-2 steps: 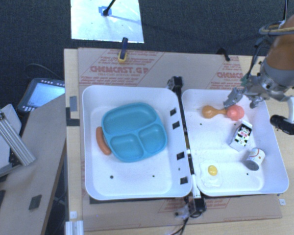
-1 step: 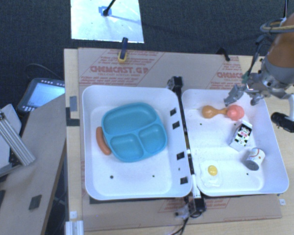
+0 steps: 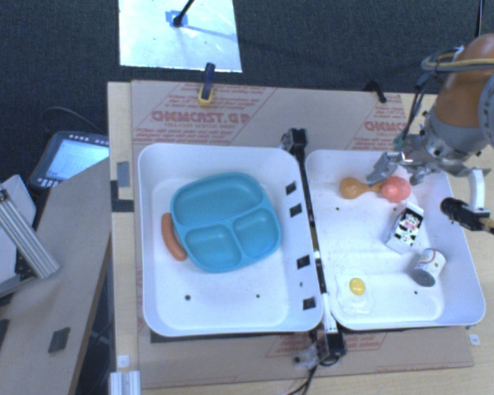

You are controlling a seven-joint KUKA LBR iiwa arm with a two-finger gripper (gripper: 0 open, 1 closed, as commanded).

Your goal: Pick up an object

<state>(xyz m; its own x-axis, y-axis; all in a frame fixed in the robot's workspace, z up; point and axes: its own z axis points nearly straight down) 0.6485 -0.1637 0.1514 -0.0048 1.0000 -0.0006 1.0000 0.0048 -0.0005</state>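
In the right bin, near its far edge, my gripper hangs open. Just below its fingertips lies a pink ball, with nothing held between the fingers. An orange pear-shaped toy rests to the left of the ball. A small cow-patterned carton lies in the middle of the bin, and a white cup lies tipped over further forward. A fried-egg toy sits near the front edge.
The left bin holds a blue divided plate and an orange sausage beside its left rim. A black-clipped divider runs between the bins. A tablet and a metal rail lie off the bench at left.
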